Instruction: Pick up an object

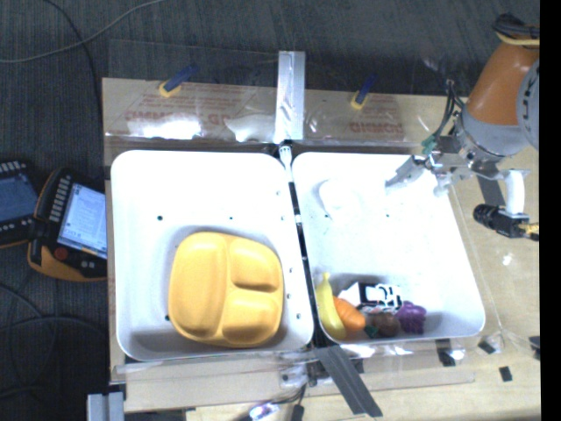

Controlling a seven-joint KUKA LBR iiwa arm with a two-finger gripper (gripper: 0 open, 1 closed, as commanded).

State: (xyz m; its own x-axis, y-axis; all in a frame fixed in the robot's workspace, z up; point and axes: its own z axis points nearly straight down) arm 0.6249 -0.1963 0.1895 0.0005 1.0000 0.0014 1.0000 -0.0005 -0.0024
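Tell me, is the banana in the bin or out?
In. The banana lies inside the right bin, against its left wall, beside a carrot.

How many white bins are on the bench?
2. The left bin has a yellow tray in it. The right bin has a banana and other small toys piled at its near edge.

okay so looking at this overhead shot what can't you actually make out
- Gripper, camera view: too small and blurred to tell its state.
- Arm: cut off by the right edge.
- Dark item between the carrot and purple piece: too small to identify.
- Yellow tray: hides the left bin floor beneath.
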